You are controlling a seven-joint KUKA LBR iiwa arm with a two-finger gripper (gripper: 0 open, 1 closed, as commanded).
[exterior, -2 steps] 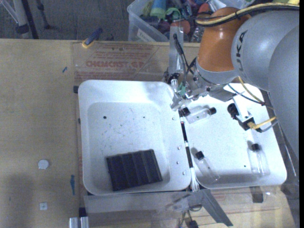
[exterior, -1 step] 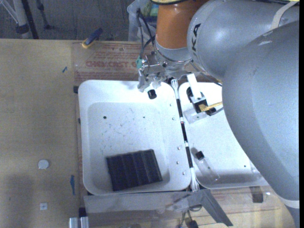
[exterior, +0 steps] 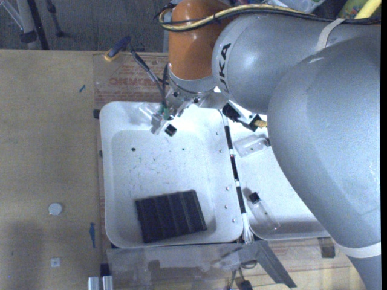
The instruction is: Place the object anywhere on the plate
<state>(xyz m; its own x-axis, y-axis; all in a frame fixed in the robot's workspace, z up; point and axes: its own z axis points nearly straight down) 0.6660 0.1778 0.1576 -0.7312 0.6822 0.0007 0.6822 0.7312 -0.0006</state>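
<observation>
**Gripper at the far rim of the left bin, dark plate waiting at the near end**

On the bare tan bench at far left lies a small pale round disc (exterior: 55, 209), well apart from everything else. Next comes the shallow white plastic left bin (exterior: 115, 180). At its near end rests the dark grey ribbed rectangular plate (exterior: 171, 215), lying flat and slightly skewed, with nothing on it. At the bin's far rim sits the small two-finger gripper (exterior: 164, 123), below the arm's orange band (exterior: 192, 38). Its tips are tiny and partly lost against the bright white wall, so I cannot tell how far they stand apart, nor whether anything is between them. A small dark block shows just beside the tips, but it may be part of the tool. The object to be placed cannot be identified with any confidence. To the right, the second white bin (exterior: 284, 222) lies mostly under the big grey arm.

Judged risks: if nothing has been caught, the arm would travel to the plate and release nothing. If something small is pinched lightly, it could slip out over the bare bin floor between the far rim and the plate, or bounce off the plate's ribs on release.
</observation>
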